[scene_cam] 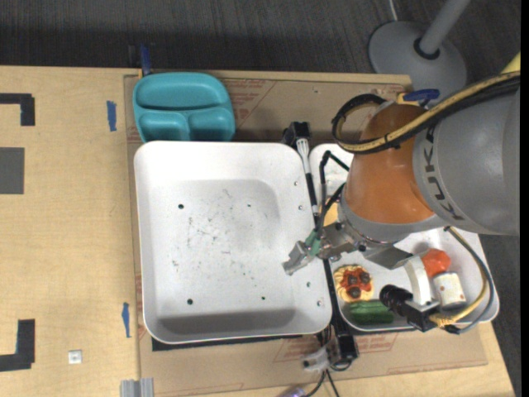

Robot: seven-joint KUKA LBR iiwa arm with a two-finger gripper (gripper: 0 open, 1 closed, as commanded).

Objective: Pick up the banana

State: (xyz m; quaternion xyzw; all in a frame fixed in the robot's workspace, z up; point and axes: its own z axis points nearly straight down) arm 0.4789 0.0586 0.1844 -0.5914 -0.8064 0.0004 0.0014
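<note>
end effector [299, 256] hangs low over the rim between the two bins, at the inner edge of the left bin [157, 222]; spread or pressed together, cannot tell. nothing seen pinched in it.

banana: position cannot be told; judged hidden under the arm [471, 164], which covers much of the right bin [489, 304]. what shows in that bin: a pizza-slice toy [355, 279], a green piece [369, 311].

step, as judged: search and approach, grasp not yet made. next move calls for shifting over the right bin, finding the banana, then lining up across its narrow width.

writing: dark letters on the arm's grey shell, partly cut off, read "kuk". teal tray [183, 106] behind the left bin on the table [66, 222], unmarked.
</note>
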